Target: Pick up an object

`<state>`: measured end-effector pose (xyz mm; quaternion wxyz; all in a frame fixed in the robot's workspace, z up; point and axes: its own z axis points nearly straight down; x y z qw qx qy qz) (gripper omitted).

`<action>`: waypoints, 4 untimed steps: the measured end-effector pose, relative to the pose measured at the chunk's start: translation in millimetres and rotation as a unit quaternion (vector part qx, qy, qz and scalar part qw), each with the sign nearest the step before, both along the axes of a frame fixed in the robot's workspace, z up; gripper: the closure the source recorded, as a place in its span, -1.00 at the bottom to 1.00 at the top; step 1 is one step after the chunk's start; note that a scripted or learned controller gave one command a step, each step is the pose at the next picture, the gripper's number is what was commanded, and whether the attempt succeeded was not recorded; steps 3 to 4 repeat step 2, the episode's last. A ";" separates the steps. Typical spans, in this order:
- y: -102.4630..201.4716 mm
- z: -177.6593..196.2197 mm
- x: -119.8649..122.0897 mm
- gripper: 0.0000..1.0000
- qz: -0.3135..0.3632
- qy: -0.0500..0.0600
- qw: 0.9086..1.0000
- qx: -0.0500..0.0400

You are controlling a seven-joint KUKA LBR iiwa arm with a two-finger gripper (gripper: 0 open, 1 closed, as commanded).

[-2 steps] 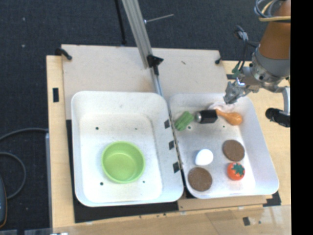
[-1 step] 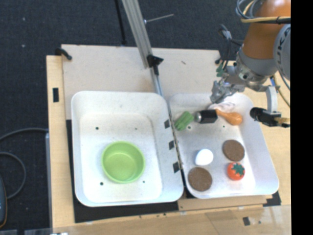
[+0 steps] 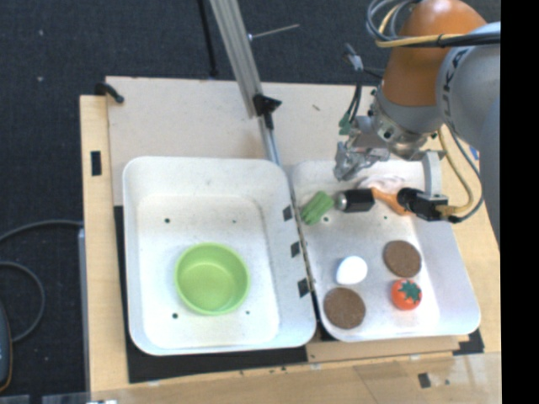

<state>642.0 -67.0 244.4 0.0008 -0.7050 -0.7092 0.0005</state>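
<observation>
Objects sit in right bin (image 3: 461,297): two brown discs at 5 o'clock (image 3: 402,258) and 7 o'clock (image 3: 344,307), tomato (image 3: 406,295), white ball (image 3: 351,269), green block (image 3: 317,207) at 10 o'clock. Left bin (image 3: 152,183) has green bowl (image 3: 211,278). Gripper (image 3: 352,168) hangs at right bin's 12 o'clock; opening can't be told.

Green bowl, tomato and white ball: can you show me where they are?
Green bowl (image 3: 211,278), camera view, on its inside bottom.
Tomato (image 3: 407,296), camera view, on its red middle.
White ball (image 3: 352,270), camera view, on its top.
</observation>
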 end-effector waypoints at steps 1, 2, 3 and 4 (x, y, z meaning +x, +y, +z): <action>56.0 -9.0 10.5 1.00 0.000 -0.001 1.000 0.000; 106.4 -17.6 16.9 1.00 0.000 -0.002 1.000 0.000; 106.4 -17.6 16.9 1.00 0.000 -0.002 1.000 0.000; 106.4 -17.6 16.9 1.00 0.000 -0.002 1.000 0.000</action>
